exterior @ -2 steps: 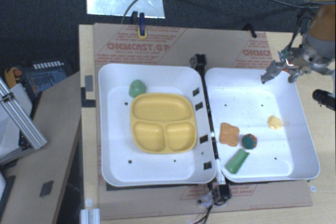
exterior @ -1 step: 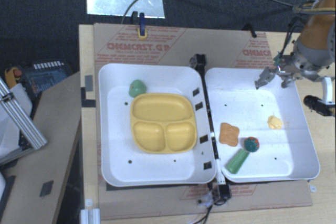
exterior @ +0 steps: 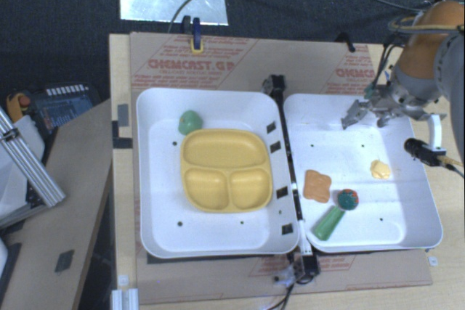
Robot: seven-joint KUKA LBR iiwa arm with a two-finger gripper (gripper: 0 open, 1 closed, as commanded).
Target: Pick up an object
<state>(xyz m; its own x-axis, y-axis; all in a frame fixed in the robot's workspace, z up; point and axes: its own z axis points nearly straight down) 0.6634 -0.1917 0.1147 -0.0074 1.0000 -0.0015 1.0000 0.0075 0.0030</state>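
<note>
At the bottom of the frame, in the right bin (exterior: pixel 407 229), a green cylinder (exterior: pixel 328 222) lies tilted near the lower left corner. Just above it sit a small red and green ball (exterior: pixel 348 199) and, to its left, a flat orange piece (exterior: pixel 317 185). A small yellow object (exterior: pixel 380 170) rests further right, apart from these three. The left bin (exterior: pixel 156 178) holds a yellow divided tray (exterior: pixel 224 169) in the middle of the frame, with a green round object (exterior: pixel 190 121) touching the tray's upper left edge. Further up, at the right bin's upper right part, the tool (exterior: pixel 369 115) hangs over bare white floor with its two fingers spread apart and nothing between them, well away from the objects. Beyond the bins, the brown bench (exterior: pixel 240 58) shows red lettering.
</note>
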